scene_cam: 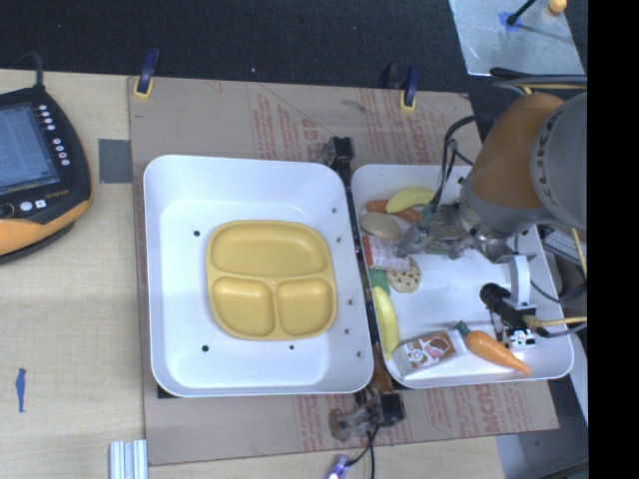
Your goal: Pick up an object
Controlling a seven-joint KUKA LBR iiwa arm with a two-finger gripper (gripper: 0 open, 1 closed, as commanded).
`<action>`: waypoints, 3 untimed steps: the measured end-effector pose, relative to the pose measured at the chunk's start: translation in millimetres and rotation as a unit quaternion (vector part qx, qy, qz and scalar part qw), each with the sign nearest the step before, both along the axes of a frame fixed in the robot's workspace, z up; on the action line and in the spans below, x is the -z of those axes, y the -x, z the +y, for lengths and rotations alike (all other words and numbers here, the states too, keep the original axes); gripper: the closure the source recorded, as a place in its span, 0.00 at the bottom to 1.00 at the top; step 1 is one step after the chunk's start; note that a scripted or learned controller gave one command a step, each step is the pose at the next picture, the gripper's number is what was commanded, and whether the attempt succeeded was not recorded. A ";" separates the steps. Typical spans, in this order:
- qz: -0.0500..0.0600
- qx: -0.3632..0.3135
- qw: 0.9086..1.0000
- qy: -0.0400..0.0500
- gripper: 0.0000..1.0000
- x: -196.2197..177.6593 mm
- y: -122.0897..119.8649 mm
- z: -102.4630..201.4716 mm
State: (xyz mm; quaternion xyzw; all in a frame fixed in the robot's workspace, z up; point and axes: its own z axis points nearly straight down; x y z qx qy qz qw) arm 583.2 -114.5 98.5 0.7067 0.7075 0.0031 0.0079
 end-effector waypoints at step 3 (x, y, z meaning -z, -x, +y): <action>0.008 -0.001 1.000 -0.003 0.00 -42.8 -73.2 -18.0</action>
